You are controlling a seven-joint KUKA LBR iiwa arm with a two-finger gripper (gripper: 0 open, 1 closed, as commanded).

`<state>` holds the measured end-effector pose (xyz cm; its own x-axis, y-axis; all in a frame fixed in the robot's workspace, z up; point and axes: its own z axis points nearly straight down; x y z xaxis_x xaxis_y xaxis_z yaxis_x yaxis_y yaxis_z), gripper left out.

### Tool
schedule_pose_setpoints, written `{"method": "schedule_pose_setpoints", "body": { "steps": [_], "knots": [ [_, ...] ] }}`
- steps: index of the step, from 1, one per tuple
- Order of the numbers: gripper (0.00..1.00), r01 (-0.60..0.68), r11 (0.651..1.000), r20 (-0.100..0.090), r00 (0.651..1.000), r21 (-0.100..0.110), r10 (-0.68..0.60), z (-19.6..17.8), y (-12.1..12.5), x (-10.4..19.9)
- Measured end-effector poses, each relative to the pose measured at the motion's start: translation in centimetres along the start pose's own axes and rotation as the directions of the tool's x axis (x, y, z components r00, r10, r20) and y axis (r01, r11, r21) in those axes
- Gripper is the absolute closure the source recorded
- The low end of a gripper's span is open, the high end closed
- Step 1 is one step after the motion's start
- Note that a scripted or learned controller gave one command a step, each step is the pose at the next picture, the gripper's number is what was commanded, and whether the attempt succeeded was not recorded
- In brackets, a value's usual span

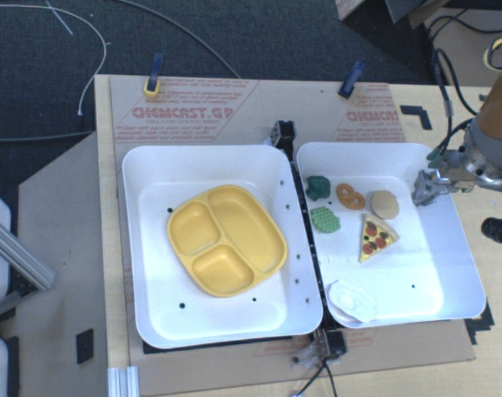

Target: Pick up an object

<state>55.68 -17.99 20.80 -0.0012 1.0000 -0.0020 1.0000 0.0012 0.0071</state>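
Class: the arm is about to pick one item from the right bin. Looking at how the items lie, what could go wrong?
1. The pretzel, tan round piece and pizza slice lie close together, so the gripper might nudge or catch a neighbour.
2. The pizza slice looks flat and may slip out.
3. The gripper sits near the bin's far wall and could clip it.
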Motion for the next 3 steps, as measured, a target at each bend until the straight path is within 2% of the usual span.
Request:
{"method": "schedule_pose_setpoints", "body": {
  "steps": [1,2,3],
  "knots": [
    [1.0,0.006,1.0,-0.007,1.0,0.009,-0.006,-0.4,-0.4,6.4],
    [1.0,0.005,1.0,-0.005,1.0,0.008,-0.005,-1.6,-0.7,11.3],
    [1.0,0.005,1.0,-0.006,1.0,0.011,-0.005,-0.7,-0.7,16.7]
  ]
}}
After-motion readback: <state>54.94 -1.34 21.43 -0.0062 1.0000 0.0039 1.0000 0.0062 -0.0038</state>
